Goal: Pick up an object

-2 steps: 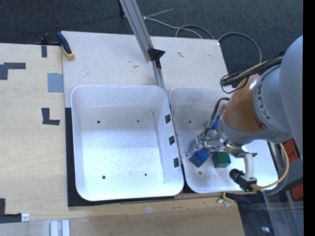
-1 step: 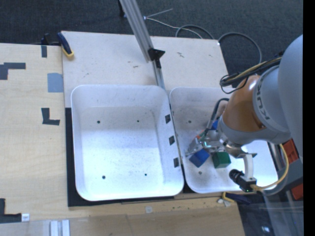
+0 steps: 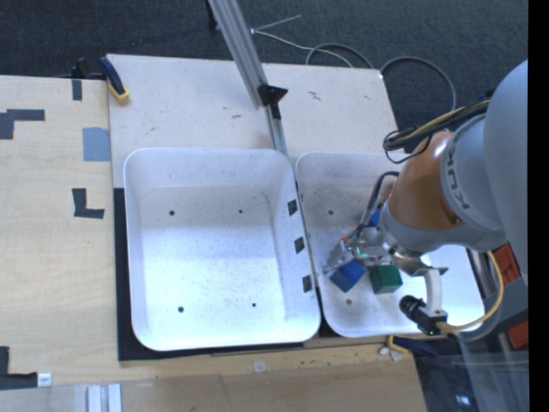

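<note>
Gripper (image 3: pixel 358 251) low in the right bin (image 3: pixel 322 178), finger state indiscernible. Blue block (image 3: pixel 347 275) and green block (image 3: pixel 385 278) lie just beside it, near the bin's front wall. Both appear small, rigid and light; flat opposite faces would suit the grasp.

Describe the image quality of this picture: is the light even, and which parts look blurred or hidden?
Camera view: light is soft and even, so the two shallow white plastic bins look bright, with little shadow. The large grey arm with its orange band is near the lens and blurred. It covers the gripper, so the small blue block and green block look soft.
</note>
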You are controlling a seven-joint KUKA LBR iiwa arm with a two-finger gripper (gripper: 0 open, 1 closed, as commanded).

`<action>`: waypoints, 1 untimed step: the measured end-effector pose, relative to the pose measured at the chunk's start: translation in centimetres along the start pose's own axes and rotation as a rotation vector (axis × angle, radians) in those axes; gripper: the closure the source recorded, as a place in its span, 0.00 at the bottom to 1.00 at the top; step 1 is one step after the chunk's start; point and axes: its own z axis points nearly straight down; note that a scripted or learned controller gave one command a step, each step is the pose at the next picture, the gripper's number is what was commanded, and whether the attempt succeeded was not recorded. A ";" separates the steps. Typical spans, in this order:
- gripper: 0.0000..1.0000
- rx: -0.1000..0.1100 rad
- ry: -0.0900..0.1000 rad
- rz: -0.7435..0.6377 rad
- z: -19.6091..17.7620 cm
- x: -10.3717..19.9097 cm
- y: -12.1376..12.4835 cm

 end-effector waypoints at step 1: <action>0.00 0.000 0.000 0.000 0.0 0.0 0.0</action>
